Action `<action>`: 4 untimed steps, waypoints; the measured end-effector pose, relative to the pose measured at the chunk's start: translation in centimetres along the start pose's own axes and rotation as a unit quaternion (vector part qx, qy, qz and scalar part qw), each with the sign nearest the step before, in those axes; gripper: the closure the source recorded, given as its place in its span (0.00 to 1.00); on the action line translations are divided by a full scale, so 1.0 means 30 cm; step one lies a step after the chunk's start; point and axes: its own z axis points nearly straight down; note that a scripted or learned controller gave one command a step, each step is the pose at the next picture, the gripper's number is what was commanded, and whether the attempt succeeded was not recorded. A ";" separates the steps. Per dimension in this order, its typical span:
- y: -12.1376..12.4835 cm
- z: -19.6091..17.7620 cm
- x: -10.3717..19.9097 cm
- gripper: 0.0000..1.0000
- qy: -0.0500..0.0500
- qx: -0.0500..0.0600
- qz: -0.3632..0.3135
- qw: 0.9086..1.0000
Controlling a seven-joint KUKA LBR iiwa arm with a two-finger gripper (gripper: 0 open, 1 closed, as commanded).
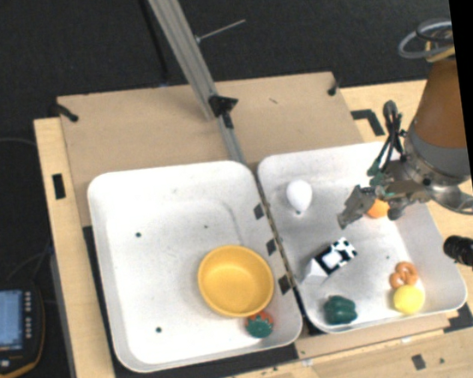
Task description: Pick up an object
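My gripper (pixel 372 209) hangs over the upper right part of the right bin (pixel 349 160). A small orange object (pixel 379 206) sits between its two fingers, which are shut on it. Below it in the same bin lie a black and white object (pixel 335 257), a green object (pixel 340 308), and a yellow object (pixel 407 298) with an orange ring-like piece (pixel 402 274) touching its top. A white egg-shaped object (pixel 299 195) rests to the gripper's left.
The left bin (pixel 139 240) holds a yellow bowl (pixel 235 280) and a small green and red object (pixel 259 324) at its front wall. A grey pole (pixel 188 52) slants down to the divider between the bins.
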 end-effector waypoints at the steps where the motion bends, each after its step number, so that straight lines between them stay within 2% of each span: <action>1: 0.000 0.000 -0.001 0.00 0.000 0.000 0.001 1.000; 3: 0.009 0.395 -0.030 0.00 0.000 0.004 0.002 1.000; 4: 0.008 0.582 -0.016 0.00 0.001 -0.002 0.002 1.000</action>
